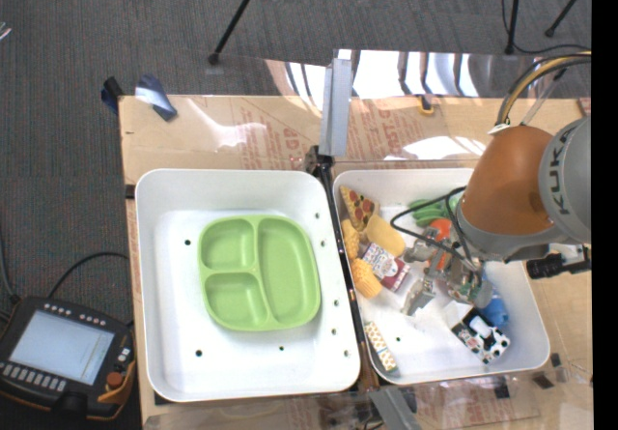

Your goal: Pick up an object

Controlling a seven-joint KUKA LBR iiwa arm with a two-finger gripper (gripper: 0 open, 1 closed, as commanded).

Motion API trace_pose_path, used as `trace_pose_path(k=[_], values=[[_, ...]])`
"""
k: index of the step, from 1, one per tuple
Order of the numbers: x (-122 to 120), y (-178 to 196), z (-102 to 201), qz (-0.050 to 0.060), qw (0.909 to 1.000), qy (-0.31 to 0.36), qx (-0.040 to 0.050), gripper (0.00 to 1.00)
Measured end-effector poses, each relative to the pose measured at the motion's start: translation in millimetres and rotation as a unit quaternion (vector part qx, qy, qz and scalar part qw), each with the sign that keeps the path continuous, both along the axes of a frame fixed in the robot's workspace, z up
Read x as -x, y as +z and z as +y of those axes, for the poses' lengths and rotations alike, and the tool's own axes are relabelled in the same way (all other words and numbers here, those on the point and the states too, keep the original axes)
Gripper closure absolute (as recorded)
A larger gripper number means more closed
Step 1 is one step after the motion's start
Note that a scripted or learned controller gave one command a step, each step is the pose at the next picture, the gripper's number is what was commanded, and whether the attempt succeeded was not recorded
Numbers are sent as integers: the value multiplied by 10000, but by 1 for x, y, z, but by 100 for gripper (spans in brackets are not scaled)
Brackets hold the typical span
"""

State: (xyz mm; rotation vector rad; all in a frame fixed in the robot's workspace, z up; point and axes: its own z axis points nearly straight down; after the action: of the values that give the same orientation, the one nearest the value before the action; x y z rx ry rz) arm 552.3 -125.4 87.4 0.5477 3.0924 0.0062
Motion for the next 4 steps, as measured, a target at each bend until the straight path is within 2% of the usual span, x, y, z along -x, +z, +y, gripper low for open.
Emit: trace_pose_path(k=[1,2,3,4], values=[[-41,1,50,-3,9998,208,10,0],[-10,0,-66,10,9981,-617,21,0],[-12,10,-63,1,9983,-579,12,100],[-48,0,-74,10,9791,-2036,14,100]])
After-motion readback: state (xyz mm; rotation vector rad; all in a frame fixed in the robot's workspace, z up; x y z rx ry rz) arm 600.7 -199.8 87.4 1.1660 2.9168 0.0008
